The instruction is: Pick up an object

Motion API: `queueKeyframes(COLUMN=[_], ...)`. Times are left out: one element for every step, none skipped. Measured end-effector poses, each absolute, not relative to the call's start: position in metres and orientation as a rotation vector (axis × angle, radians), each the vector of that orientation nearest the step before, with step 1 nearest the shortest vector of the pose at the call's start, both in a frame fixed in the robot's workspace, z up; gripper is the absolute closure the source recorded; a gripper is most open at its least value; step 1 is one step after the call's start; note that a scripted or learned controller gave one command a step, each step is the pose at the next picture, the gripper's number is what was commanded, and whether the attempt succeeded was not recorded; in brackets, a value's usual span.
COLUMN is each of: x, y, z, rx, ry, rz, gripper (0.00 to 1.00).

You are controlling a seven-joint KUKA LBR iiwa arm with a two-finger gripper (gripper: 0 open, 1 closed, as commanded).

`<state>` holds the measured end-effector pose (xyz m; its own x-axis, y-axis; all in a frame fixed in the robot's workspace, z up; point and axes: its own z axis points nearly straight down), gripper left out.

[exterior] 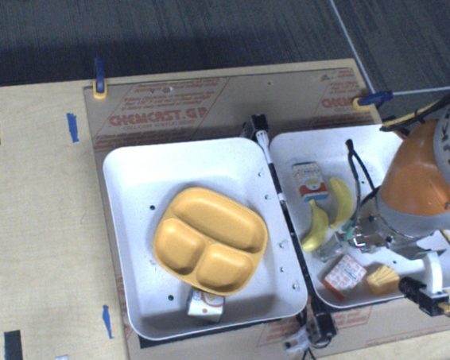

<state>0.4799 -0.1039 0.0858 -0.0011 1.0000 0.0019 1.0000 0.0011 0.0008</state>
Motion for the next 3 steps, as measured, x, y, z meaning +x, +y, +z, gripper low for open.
queueKeyframes(x=[0.482, 0.487, 0.489], y=[-0.105, -0.004, -0.004], z=[0.097, 0.185, 0.195], rx=[-2.226, -2.219, -2.219], ry=[-2.226, -2.224, -2.230], rz=[-0.006, -0.004, -0.007], gripper=[1.00, 1.00, 1.00])
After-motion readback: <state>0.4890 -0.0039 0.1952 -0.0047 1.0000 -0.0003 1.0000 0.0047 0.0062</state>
